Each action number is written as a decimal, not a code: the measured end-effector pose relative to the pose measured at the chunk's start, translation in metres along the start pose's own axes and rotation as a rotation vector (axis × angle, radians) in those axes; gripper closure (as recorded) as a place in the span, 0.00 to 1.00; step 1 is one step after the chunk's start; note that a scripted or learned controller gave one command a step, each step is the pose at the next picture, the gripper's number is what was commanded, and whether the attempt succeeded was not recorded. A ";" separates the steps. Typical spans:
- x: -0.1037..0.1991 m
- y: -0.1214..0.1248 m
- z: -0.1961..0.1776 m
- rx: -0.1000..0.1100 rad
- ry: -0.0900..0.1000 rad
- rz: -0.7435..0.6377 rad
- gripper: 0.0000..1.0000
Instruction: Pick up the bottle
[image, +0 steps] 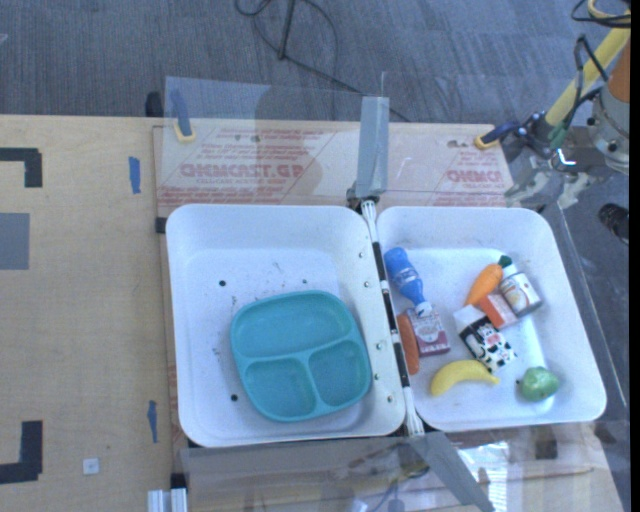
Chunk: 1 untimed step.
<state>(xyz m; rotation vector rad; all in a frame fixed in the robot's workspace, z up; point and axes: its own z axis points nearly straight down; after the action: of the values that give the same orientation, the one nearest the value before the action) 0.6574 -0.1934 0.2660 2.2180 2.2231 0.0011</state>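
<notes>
Blue bottle lay untouched in the right bin, beside the carrot. Claw hung beyond that bin's far rim; its opening couldn't be told. Whole pick remained.

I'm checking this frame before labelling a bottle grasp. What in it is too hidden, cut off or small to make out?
- The grey arm's tool, camera view: small and cluttered at the top right, so its finger state is unreadable; the arm is cut by the right edge.
- Blue plastic bottle in the right white bin: label text too small.
- Small white-capped jar: label unreadable.
- Small red packet: print too small.
</notes>
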 end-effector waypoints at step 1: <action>0.059 0.010 0.085 0.001 0.000 -0.009 0.00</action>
<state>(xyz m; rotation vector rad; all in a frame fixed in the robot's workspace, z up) 0.6673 -0.1342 0.1813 2.2087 2.2337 0.0001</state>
